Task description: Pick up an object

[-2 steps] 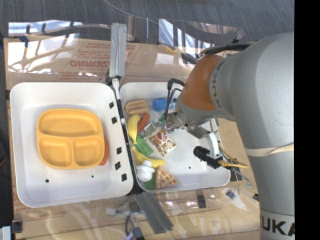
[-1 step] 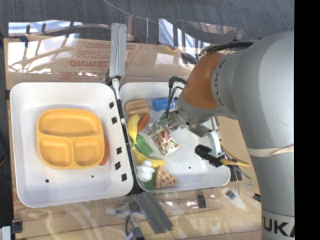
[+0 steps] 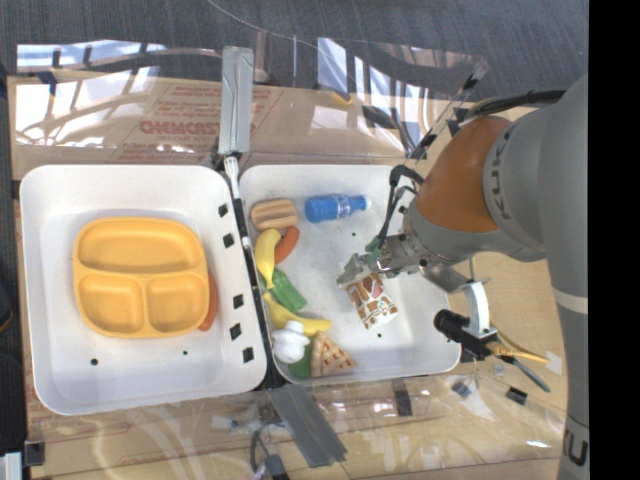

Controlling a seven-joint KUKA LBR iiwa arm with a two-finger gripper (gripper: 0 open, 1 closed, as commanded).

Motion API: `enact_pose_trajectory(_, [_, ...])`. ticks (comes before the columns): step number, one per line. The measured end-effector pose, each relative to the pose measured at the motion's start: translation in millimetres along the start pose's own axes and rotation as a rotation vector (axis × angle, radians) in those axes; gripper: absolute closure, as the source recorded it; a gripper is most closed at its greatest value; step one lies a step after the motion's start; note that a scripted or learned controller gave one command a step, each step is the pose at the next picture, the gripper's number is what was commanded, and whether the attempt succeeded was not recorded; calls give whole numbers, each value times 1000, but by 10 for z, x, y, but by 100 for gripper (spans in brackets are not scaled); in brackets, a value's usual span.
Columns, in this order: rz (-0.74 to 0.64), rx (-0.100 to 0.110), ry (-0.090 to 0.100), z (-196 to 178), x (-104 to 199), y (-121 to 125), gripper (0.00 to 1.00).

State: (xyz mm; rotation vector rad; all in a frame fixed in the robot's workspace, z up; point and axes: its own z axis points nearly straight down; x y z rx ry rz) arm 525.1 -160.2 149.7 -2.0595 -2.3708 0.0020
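Observation:
My gripper (image 3: 357,268) hangs over the middle of the right bin (image 3: 420,193), with the orange-banded wrist behind it to the right. Directly under its tip and touching it lies a small brown-and-white patterned packet (image 3: 373,303); whether it is gripped cannot be made out. A blue bottle (image 3: 334,207) lies on its side at the back of the bin. Along the bin's left wall sit a hot dog bun (image 3: 273,213), a yellow banana (image 3: 266,256), an orange carrot (image 3: 288,243), a green pepper (image 3: 287,291), a white piece (image 3: 291,343) and a waffle wedge (image 3: 329,355).
The left bin (image 3: 50,348) holds a yellow divided tray (image 3: 140,275) with an orange stick-shaped piece (image 3: 209,306) against its right edge. A hinged divider (image 3: 240,268) separates the bins. Bare floor shows at the right bin's front right.

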Motion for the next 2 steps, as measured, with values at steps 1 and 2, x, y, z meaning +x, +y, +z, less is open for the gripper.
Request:
enact_pose_trajectory(1, [-8, 3, 2, 371, -87, 344, 100])
enact_pose_trajectory(2, [114, -8, 0, -857, 483, -404, 100])
